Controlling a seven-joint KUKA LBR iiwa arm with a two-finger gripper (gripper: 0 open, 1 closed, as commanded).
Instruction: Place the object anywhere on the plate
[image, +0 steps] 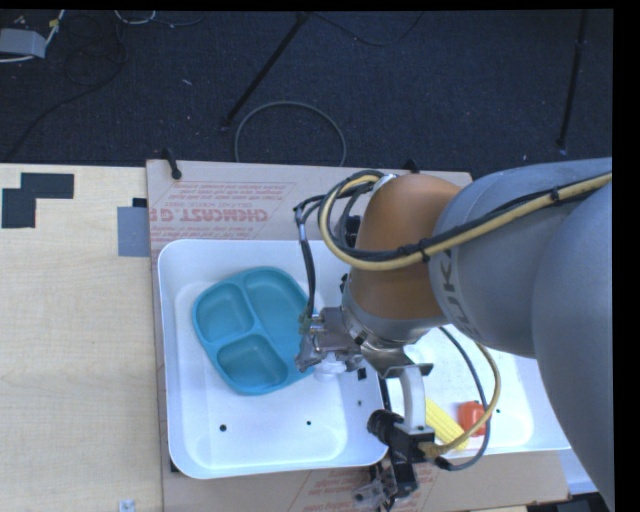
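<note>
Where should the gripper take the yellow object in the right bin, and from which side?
Judging from what shows, grip the yellow object across its narrow width near mid-length, coming straight down from above. It lies flat and elongated on a diagonal in the right bin, beside a small orange piece; the arm hides part of it, so its full shape is uncertain.

A blue plastic plate with three compartments (250, 328) lay in the left white bin (190, 420). The grey arm with its orange band (405, 250) reached over the bins. A yellow object (445, 422) and a small orange object (469, 413) lay in the right bin (515, 425).
</note>
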